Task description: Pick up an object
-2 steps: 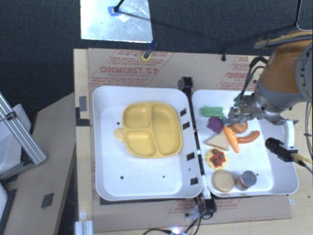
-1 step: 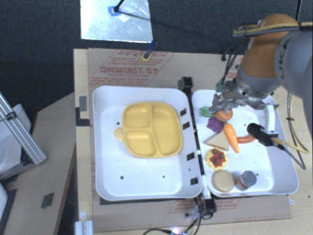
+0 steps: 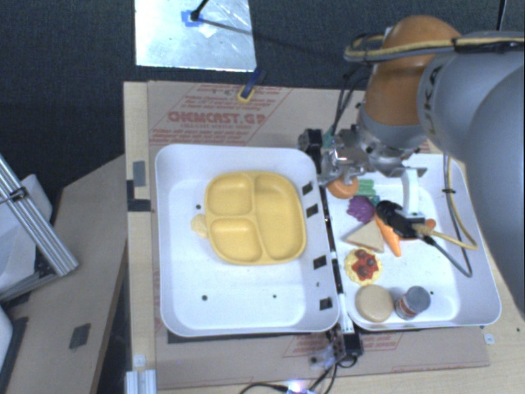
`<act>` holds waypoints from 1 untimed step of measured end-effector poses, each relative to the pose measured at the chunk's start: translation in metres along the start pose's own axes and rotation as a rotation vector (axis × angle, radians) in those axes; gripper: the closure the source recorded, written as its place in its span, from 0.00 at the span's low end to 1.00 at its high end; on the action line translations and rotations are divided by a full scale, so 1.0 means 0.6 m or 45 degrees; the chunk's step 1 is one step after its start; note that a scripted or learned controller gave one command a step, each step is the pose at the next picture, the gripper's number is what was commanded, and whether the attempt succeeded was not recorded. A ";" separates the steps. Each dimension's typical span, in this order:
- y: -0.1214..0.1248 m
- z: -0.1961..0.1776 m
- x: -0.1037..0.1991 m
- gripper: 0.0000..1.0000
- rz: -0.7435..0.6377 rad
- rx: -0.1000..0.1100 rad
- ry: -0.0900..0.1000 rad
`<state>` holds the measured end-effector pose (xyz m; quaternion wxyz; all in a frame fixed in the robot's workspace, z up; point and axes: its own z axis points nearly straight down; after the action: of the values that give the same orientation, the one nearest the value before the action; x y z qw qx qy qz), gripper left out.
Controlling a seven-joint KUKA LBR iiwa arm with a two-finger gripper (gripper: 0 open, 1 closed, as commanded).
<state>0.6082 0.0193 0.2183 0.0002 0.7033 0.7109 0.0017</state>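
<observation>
- Beside the divider (image 3: 328, 236) between the two bins, in the right bin (image 3: 472, 294), lie the toy foods: orange piece (image 3: 342, 190), purple piece (image 3: 360, 208), sandwich wedge (image 3: 366, 236), carrot (image 3: 387, 234), small pizza (image 3: 363, 263), tan bun (image 3: 374, 304) and can (image 3: 413, 301).
- Gripper (image 3: 349, 171) hangs just over the orange piece, close to the divider's far end; whether it has hold of anything cannot be told.
- Bare floor lies right of the can, toward that bin's rim.
- Left of the divider, the left bin (image 3: 176, 220) holds a yellow sectioned tray (image 3: 250, 217), with free floor on its near side.
- Arm (image 3: 459, 80) covers the right bin's far corner.
</observation>
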 end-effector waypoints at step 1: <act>0.012 -0.017 -0.002 1.00 0.007 0.001 -0.002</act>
<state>0.6157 0.0180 0.2282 0.0004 0.7051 0.7091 0.0009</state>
